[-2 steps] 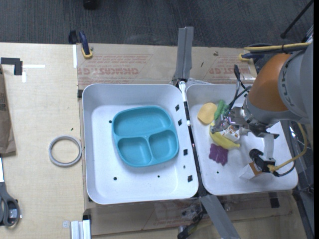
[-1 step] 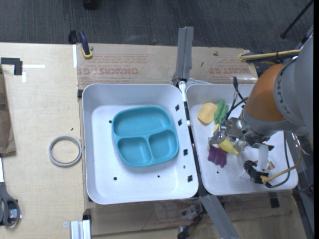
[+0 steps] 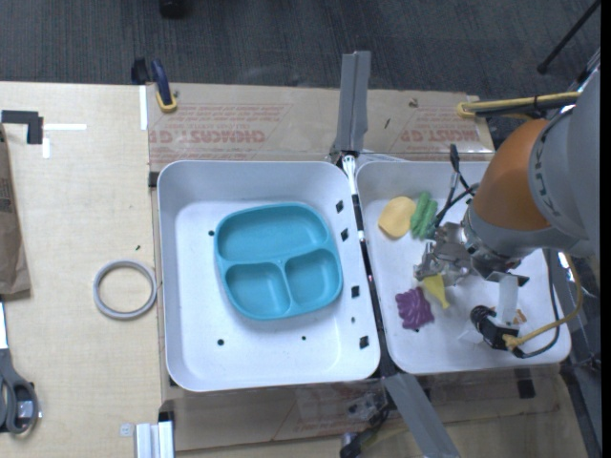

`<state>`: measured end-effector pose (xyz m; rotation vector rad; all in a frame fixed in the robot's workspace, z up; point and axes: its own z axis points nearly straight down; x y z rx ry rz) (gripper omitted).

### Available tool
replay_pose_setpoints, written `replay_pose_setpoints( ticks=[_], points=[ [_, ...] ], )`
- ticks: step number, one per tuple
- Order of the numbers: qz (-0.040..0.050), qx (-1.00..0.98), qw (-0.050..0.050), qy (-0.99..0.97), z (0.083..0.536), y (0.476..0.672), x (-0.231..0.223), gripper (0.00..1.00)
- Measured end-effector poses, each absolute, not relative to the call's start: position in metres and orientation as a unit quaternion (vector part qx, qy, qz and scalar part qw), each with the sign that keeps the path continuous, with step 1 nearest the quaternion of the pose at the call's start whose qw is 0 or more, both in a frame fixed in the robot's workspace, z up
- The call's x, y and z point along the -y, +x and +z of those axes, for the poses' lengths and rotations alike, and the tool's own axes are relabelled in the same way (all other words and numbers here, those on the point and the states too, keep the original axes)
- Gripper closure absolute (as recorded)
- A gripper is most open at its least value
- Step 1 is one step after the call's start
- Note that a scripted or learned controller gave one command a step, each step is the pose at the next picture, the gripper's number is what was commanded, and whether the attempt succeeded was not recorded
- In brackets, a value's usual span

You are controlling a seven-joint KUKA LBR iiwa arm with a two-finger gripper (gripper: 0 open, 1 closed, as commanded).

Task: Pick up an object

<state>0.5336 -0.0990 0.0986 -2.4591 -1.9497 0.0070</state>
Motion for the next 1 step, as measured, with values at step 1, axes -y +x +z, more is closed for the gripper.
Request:
replay_pose_setpoints(
  ticks=[1],
  points=[
    [0.0023,0.625,0.000,-0.780,0.1902,0.5742,0.0122,1.00]
  ],
)
